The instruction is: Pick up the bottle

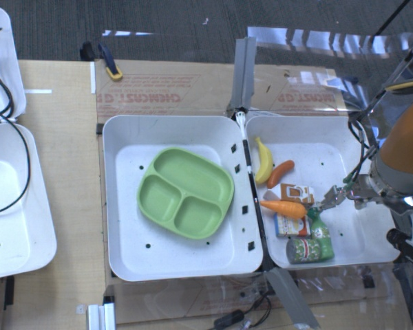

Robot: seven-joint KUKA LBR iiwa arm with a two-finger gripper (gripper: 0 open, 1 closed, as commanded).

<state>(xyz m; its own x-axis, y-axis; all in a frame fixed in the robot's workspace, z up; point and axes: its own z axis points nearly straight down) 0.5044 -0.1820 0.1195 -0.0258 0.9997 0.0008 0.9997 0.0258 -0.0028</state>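
While the metal end effector hovers, grip state indiscernible, beside the green plastic bottle, a smooth three-compartment tray lies apart.

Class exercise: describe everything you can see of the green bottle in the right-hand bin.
The green bottle lies on its side near the front edge of the right bin. Its body looks like green plastic with a mottled label, and its narrower neck points up towards the gripper, which is just above it. Its neck end meets the carrot and the small flat packet.
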